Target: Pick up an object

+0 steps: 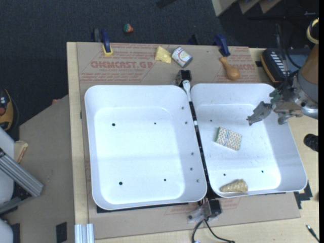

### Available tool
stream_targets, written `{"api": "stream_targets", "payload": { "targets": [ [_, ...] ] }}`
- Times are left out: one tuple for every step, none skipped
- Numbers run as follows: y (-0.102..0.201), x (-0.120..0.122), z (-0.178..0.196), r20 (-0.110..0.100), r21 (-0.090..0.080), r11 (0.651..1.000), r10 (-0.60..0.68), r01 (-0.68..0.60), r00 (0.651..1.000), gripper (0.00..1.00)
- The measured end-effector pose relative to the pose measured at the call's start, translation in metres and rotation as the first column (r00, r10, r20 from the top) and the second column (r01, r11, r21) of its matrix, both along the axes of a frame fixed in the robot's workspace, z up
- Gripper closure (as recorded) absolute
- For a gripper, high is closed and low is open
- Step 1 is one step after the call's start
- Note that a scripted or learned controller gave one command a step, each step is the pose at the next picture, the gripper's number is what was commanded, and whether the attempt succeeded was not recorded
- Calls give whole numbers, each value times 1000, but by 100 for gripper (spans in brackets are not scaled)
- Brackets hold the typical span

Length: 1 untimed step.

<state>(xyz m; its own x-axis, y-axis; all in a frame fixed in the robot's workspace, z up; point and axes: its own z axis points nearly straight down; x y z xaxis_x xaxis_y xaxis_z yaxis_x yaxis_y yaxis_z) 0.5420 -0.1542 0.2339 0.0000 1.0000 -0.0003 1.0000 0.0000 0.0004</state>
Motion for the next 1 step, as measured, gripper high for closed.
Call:
{"api": "stream_targets", "payload": {
  "targets": [
    [41, -6, 178, 21, -3, 1000, 6, -6, 1000, 0]
  ]
}}
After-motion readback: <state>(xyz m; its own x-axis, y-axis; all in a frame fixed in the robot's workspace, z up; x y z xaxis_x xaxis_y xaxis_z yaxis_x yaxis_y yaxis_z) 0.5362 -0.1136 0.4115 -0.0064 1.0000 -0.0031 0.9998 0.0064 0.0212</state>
